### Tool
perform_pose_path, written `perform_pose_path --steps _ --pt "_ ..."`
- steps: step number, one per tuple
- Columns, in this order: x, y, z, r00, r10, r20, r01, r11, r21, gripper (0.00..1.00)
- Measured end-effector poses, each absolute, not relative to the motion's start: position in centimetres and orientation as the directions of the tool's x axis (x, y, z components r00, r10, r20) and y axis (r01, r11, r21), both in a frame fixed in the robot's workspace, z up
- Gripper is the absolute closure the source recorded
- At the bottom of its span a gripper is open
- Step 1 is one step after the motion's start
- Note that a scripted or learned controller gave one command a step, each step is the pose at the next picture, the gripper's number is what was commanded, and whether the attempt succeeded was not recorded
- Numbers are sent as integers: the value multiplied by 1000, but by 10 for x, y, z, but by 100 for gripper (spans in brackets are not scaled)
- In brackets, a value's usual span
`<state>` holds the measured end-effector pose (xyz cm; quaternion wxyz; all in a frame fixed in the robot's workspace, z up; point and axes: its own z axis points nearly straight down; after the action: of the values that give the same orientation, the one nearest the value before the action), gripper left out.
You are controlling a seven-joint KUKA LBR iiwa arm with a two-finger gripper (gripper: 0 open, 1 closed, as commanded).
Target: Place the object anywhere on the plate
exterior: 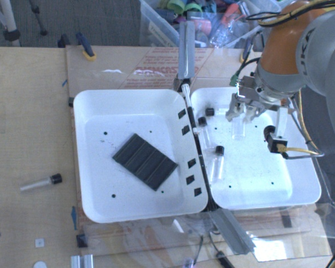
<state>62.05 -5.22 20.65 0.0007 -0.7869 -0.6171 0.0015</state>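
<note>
The plate (144, 161) is a black ridged rectangle lying at a slant on the floor of the left bin (100, 108). Clear tubes with black caps are in the right bin (301, 186). One tube (216, 163) lies near the divider. Another clear tube (238, 129) sits just under my gripper (241, 114). The gripper hangs over the back of the right bin, its fingers apart, and I see nothing clamped between them. The plate is far to its left, across the divider.
Small black caps (210, 111) lie at the back left of the right bin. Black clips line the divider (190, 144) between the bins. A loose capped tube (41, 182) lies on the bench to the left. A tub of coloured items (212, 7) stands behind the bins.
</note>
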Motion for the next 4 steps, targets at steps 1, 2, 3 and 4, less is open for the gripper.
perform_pose_path --steps 1,2,3,4 --pt "613 13 184 284 959 0 959 -284 -6 100" --pt "666 71 184 428 904 -1 904 -428 0 100" --pt "666 168 221 590 808 0 808 -590 0 100" --pt "666 220 233 220 975 0 975 -220 2 100"
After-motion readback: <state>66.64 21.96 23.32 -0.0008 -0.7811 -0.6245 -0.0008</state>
